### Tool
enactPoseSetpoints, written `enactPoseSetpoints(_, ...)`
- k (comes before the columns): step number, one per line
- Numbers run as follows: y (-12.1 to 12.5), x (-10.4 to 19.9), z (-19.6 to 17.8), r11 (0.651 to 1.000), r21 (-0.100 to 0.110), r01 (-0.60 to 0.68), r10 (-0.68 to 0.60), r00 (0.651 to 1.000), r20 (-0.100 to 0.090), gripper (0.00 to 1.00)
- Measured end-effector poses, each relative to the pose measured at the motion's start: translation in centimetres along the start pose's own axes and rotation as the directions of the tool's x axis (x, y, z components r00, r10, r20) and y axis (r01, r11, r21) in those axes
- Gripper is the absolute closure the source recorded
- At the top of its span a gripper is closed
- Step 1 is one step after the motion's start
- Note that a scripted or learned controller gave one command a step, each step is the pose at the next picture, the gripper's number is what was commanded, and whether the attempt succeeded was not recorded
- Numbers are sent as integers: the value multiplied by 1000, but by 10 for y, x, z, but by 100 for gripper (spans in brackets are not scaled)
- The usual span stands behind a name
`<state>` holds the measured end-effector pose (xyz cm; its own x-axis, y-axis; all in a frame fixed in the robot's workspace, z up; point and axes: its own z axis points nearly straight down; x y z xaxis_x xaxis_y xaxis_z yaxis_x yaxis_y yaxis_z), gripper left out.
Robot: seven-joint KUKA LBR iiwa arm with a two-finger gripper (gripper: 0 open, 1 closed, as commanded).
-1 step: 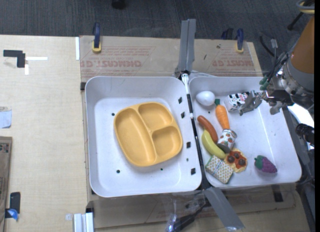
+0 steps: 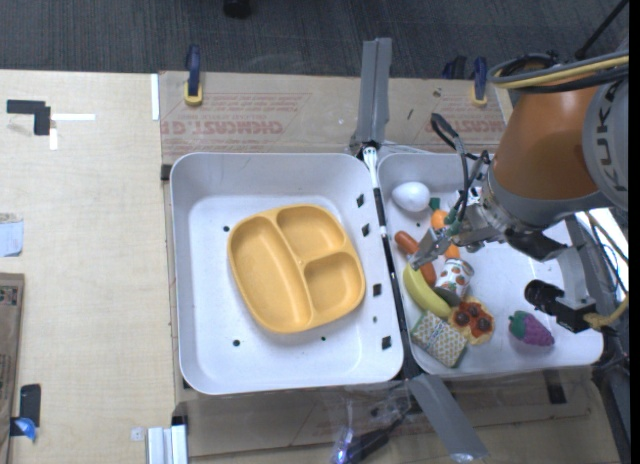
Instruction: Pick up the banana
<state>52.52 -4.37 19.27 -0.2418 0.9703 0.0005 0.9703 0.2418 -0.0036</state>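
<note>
Banana (image 2: 426,293) lies in right bin (image 2: 575,350), beside its left wall, long axis running upper-left to lower-right. Gripper (image 2: 436,248) hangs just above the banana's upper end, fingers slightly parted, gripping nothing. Judged: descend toward lower-left to straddle it.

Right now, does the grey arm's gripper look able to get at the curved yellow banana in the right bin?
Probably yes. The gripper hangs just above the curved yellow banana, whose upper side lies bare, though a small red-and-white toy crowds its right side.
</note>
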Motion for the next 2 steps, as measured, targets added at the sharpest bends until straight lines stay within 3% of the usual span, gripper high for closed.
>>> enactPoseSetpoints(1,-65,-60,68,977,0,-212,212,977,-1,0)
enactPoseSetpoints(2,-68,-129,96,1000,-11,-7,7,1000,2,0)
